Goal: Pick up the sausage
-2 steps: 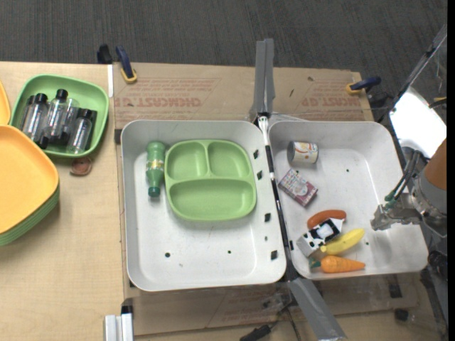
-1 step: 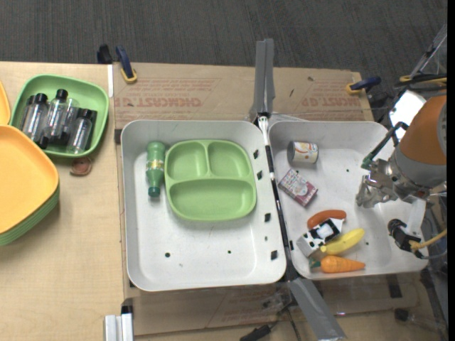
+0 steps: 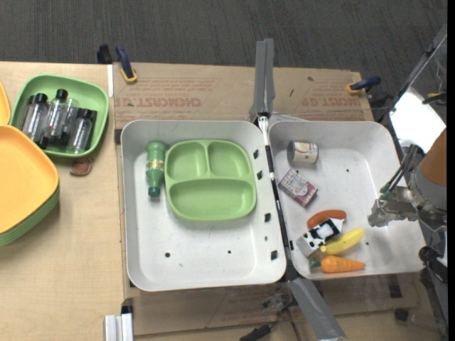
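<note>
The sausage point(image 3: 326, 217) is a short red-orange piece lying in the right bin point(image 3: 355, 141), near its middle-front. It rests against a black-and-white item point(image 3: 321, 233), with a yellow banana point(image 3: 343, 241) and an orange carrot point(image 3: 342, 265) just in front of it. My gripper point(image 3: 386, 212) hangs low over the right side of that bin, well to the right of the sausage and apart from it. Nothing shows in its grasp.
A small can point(image 3: 303, 152) and a pink packet point(image 3: 297, 187) lie further back in the right bin. The left bin point(image 3: 199, 261) holds a green divided plate point(image 3: 210, 180) and a green bottle point(image 3: 154, 168). A green tray of bottles point(image 3: 60, 115) and stacked orange plates point(image 3: 21, 187) sit at the far left.
</note>
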Motion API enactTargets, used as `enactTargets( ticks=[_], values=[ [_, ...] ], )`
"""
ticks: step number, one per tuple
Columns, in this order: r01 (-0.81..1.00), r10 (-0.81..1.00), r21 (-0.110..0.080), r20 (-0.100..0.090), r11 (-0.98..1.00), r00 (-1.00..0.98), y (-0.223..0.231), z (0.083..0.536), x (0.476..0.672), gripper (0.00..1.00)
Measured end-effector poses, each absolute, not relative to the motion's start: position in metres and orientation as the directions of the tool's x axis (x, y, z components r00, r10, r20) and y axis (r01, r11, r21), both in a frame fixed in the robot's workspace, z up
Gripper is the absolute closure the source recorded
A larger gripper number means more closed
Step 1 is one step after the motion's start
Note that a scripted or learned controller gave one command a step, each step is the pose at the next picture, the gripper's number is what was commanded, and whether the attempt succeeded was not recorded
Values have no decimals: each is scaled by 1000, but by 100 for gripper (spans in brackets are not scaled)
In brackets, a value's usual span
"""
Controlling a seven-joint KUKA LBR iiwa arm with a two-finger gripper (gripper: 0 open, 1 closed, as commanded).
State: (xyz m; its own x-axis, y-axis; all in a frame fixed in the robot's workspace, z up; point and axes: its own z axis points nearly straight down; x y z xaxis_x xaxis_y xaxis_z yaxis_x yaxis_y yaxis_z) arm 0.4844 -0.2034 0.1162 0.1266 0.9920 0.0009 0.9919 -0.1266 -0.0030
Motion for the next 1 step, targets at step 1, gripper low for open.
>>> enactTargets(
  ticks=[1],
  values=[
    [992, 992, -3, 0, -128, 128, -204, 125, 485, 100]
  ],
)
